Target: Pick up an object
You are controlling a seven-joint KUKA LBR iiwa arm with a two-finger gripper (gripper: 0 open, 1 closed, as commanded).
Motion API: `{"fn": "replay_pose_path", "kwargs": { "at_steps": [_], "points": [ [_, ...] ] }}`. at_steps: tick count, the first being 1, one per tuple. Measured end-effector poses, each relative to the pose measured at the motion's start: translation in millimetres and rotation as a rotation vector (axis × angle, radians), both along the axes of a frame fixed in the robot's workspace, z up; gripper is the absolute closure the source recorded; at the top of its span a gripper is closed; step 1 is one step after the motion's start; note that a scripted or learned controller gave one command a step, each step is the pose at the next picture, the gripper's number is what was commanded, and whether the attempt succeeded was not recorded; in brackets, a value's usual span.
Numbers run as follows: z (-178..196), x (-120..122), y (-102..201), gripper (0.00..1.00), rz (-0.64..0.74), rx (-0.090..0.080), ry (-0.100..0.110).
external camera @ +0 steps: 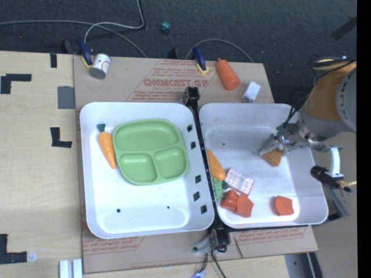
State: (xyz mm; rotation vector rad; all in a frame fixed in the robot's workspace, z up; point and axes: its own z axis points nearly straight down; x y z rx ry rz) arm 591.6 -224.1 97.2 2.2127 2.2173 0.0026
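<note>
With the end effector (280, 143) lowered onto a brown block (272, 156) near the right bin's (243, 112) right edge, its opening cannot be told, so a centred, firm grip should be confirmed before lifting.

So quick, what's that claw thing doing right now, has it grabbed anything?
Gripper: low in the right bin, right at a small tan-orange object. Whether it is open, shut or holding it cannot be told.

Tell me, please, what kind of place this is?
Probably a robot lab test bench: two white bins sit on cardboard, cables trail behind, and toy food such as a carrot lies inside.
</note>
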Motion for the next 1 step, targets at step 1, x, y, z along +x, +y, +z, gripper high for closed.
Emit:
{"fn": "replay_pose_path", "kwargs": {
  "at_steps": [1],
  "points": [
    [-10.8,31.7,89.7,1.00,0.001,0.006,0.003]
  ]
}}
